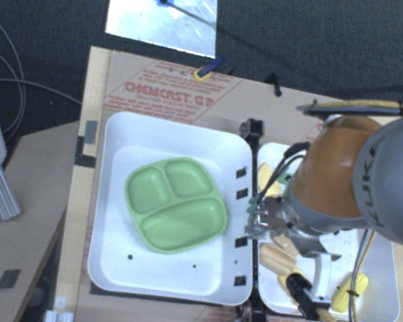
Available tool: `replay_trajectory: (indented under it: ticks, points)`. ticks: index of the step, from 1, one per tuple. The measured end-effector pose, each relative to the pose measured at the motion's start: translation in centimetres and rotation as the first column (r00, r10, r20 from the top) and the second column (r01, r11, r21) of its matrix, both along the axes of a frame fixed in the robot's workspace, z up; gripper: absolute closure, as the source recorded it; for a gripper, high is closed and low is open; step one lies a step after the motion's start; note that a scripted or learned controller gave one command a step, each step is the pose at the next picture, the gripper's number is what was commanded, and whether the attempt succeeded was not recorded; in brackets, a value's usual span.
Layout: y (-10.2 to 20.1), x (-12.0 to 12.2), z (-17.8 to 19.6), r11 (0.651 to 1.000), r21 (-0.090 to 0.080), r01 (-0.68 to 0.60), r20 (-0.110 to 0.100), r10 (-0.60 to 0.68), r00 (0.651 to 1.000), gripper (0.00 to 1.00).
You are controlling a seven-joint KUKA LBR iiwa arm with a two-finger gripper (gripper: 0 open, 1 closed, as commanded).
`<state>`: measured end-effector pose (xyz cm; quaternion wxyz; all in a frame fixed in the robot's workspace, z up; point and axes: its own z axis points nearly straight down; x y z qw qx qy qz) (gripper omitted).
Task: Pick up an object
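While the grey arm [383,181] hangs low over the right bin [384,304], its end effector [271,223] sits near scattered objects [277,258]; whether it grips anything cannot be told. Left bin [104,255] holds a green divided plate [176,204].

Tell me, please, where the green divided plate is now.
The green divided plate lies in the left bin of the camera view, near its middle, to the left of the divider and the arm over the right bin.
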<state>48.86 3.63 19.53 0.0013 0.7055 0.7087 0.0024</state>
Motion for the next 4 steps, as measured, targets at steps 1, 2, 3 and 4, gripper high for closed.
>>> replay_trajectory:
  ticks: [1,2,3,4]
  points:
    - [5.8,-0.3,-1.2,1.0,0.001,-0.005,-0.006,0.005,1.0,1.0]
    - [7.8,3.4,-6.2,1.0,-0.002,-0.001,-0.006,0.001,1.0,1.0]
    - [11.6,0.0,-11.0,1.0,0.0,-0.002,0.009,0.002,1.0,1.0]
    - [8.1,8.6,-7.0,1.0,-0.002,0.003,0.006,-0.003,1.0,1.0]
